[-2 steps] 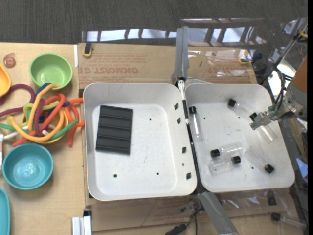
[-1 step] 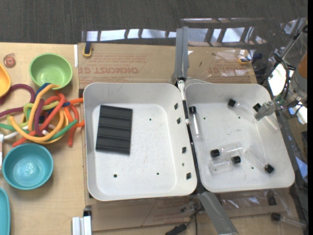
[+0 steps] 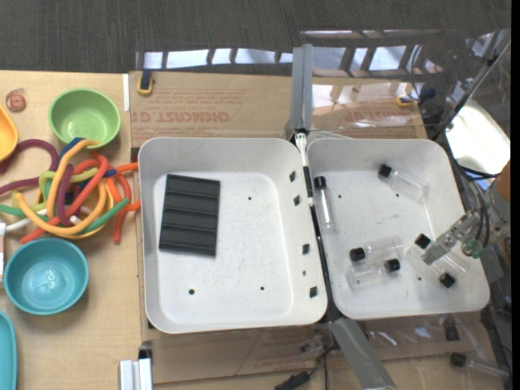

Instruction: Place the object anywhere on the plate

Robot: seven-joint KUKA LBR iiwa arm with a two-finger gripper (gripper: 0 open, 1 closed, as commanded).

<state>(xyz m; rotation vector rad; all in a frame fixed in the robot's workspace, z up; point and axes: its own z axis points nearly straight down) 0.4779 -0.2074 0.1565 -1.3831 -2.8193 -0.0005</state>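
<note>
At the right bin's (image 3: 390, 146) right edge, the gripper (image 3: 445, 249) hovers low over clear black-capped vials (image 3: 375, 271), its grip impossible to judge, while the black ridged plate (image 3: 190, 214) lies in the left bin (image 3: 244, 299)

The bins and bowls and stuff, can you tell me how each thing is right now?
Black ridged plate: lying flat in the left bin.
Clear vials: lying on their sides, scattered in the right bin.
Gripper: low over the right bin's right side.
Green bowl: upright.
Teal bowl: upright.
Colored ropes: tangled between bowls.
</note>
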